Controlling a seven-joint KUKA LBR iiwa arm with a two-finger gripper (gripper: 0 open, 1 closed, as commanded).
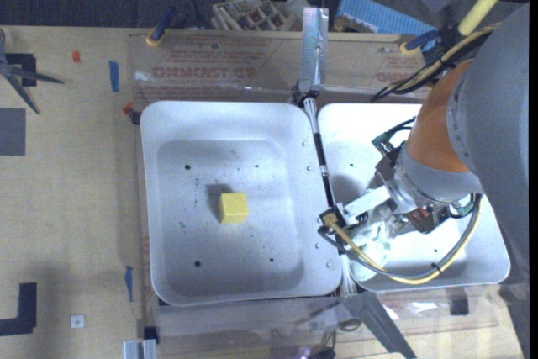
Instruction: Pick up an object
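Far left on the pale wooden bench (67,181), only flat dark fixtures and bits of blue tape, well apart from the work. Next, the left shallow white plastic bin (168,130), scuffed and speckled with dark marks, holding the small yellow cube-shaped block (234,207) near its middle, a little toward the near side. Block resting flat and alone, top face bright, one side shaded, corners slightly soft; probably foam or light plastic, and easy to approach from above with nothing crowding it. Further right, the right shallow white plastic bin (496,265), with the two-finger gripper (357,240) low at its near-left corner, just beside the dividing rim, wrapped in yellow cable. Jaw state impossible to tell under the clutter; nothing visibly held.
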